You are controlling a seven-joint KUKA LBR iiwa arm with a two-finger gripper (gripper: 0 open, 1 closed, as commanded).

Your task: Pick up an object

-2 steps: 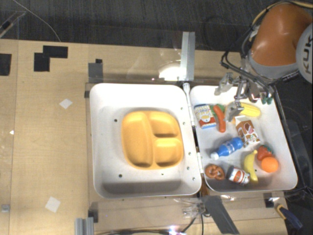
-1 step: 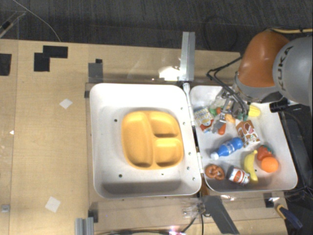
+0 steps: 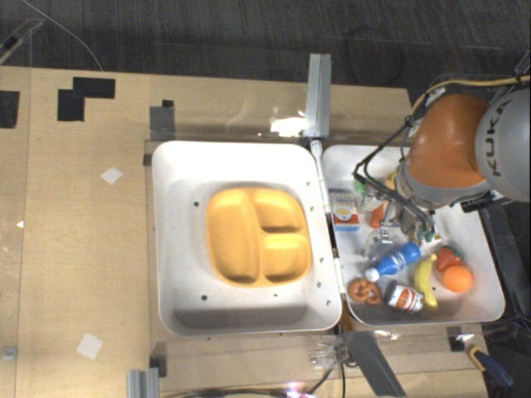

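In right bin [image 3: 489, 301]: blue bottle [image 3: 393, 262], white cap, lying tilted; pincer [image 3: 397, 232] state unclear.

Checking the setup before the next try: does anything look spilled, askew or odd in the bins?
Nothing spilled or damaged. The right bin is crowded: bottle, banana, orange and pretzel lie jumbled together. The yellow tray sits alone in the left bin.

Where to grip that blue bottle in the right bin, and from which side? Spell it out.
Probably the blue bottle is best gripped mid-body from above, fingers closing across its width. It lies tilted on its side, white cap toward the pretzel, with the banana close against its lower flank, so its ends and sides look crowded.
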